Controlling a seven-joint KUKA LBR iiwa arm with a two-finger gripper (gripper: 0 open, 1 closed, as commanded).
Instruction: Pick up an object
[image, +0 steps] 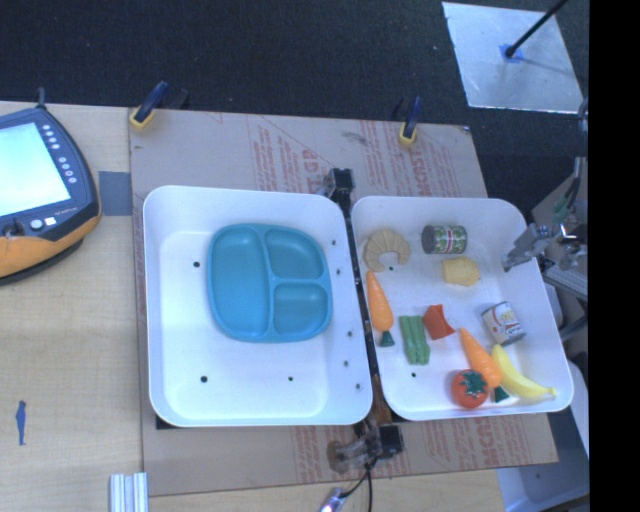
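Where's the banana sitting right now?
In the camera view, the banana lies in the right bin, at its near right corner, just right of the tomato and below the small can.

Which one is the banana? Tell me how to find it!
Look in the right white bin, down at its bottom right corner. The banana lies there beside a carrot and a tomato. It is the long, curved yellow one.
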